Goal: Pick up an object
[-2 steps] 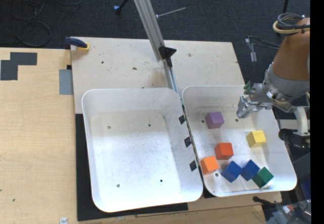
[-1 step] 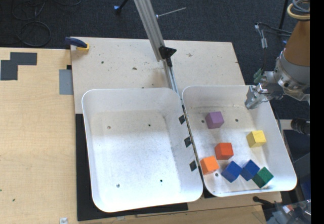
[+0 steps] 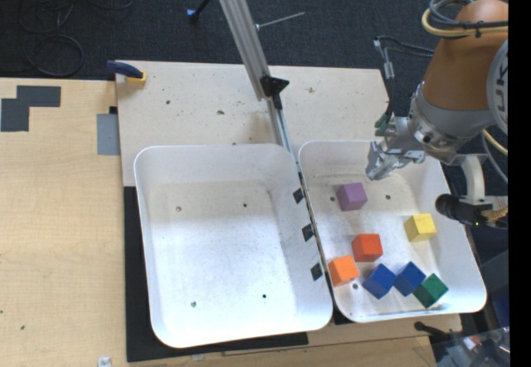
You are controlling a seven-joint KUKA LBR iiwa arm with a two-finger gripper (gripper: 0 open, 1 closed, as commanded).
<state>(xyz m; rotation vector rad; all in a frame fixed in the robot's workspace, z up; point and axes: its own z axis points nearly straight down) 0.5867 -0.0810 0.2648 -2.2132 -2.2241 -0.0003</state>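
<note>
Pale speckled worktop (image 3: 199, 104) carries two shallow white bins side by side: left bin (image 3: 158, 183), right bin (image 3: 452, 274).

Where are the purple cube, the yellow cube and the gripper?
purple cube (image 3: 351, 196): camera view, top face.
yellow cube (image 3: 421, 227): camera view, top face.
gripper (image 3: 380, 169): camera view, between its fingertips.

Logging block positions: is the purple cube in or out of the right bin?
In. The purple cube lies on the right bin's floor, inside its rim, apart from the claw.
</note>
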